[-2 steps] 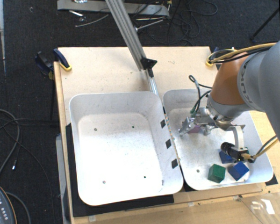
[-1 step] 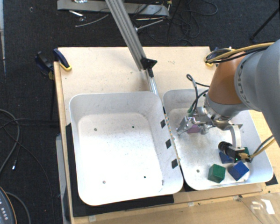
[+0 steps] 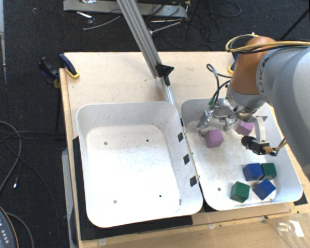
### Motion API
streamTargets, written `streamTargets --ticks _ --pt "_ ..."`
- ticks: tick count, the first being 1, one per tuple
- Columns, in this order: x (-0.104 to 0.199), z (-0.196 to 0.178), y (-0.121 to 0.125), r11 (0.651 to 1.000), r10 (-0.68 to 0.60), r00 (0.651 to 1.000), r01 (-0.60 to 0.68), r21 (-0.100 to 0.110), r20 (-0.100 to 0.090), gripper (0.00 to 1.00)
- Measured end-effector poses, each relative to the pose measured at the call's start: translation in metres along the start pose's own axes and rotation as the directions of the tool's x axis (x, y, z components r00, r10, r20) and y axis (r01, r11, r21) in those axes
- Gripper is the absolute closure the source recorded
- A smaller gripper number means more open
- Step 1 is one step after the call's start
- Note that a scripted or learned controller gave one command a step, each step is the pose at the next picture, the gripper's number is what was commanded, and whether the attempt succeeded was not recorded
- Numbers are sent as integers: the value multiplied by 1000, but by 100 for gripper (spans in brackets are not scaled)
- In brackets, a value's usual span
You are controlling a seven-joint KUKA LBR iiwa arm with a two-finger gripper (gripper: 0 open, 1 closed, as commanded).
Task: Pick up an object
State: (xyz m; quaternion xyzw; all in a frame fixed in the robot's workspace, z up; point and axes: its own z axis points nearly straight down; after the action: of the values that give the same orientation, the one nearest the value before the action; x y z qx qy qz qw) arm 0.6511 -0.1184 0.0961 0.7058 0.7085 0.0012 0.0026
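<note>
My gripper (image 3: 216,122) hangs over the far part of the right bin (image 3: 210,195), its two metal fingers spread open with nothing between them. A purple cube (image 3: 214,138) lies on the bin floor just in front of and below the fingertips, apart from them. A second, paler purple cube (image 3: 245,127) sits to the right, partly behind the wrist. At the bin's near right corner are two blue cubes (image 3: 252,171) (image 3: 264,189) and two green cubes (image 3: 240,191) (image 3: 269,170), bunched close together.
The left bin (image 3: 87,124) adjoins the right one along a raised shared rim (image 3: 188,155). A slanted aluminium rail (image 3: 143,38) comes down to the bins' far junction. A blue and yellow clamp (image 3: 61,66) sits at the bench's far left corner.
</note>
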Motion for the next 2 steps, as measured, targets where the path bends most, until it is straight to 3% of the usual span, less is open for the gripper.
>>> streamTargets --ticks 1,2 --pt "19 1 -37 1000 4 1000 -4 8 -3 0" --pt "18 -9 -35 1000 4 1000 -4 4 -1 100"
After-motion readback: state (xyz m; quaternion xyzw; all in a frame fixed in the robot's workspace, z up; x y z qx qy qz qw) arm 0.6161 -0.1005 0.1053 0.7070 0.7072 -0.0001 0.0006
